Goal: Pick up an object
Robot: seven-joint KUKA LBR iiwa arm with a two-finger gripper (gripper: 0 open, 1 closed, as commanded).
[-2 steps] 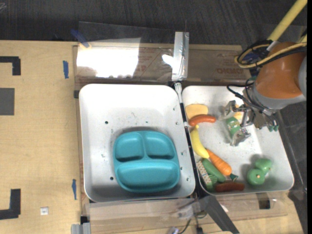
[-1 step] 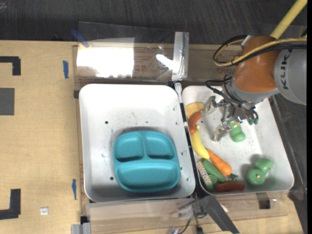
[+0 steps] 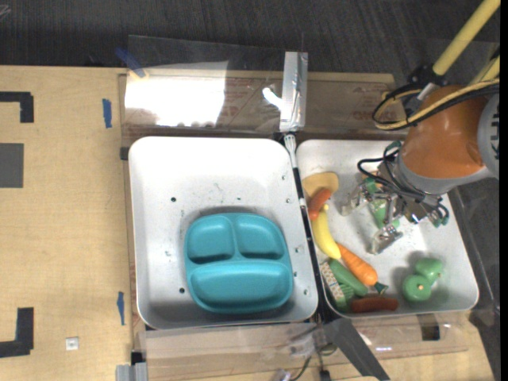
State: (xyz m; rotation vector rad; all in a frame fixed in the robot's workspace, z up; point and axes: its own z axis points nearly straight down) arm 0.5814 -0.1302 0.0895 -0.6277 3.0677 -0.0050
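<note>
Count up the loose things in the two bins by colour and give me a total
Teal: 1, divided tray
Yellow: 1, banana
Orange: 1, carrot
Green: 2, pear-shaped toy and long piece
Red: 1, dark red piece
Total: 6, as far as the clutter at the right bin's left wall lets me tell.

**Orange-Banded Arm With Bare Metal Wrist**

The grey robot arm has a rounded, glossy orange band above its wrist. Thin black cables loop beside the band. Beneath it sits a dark collar, then the silvery metal gripper assembly, tangled with small wires and green-tinted parts.
</note>
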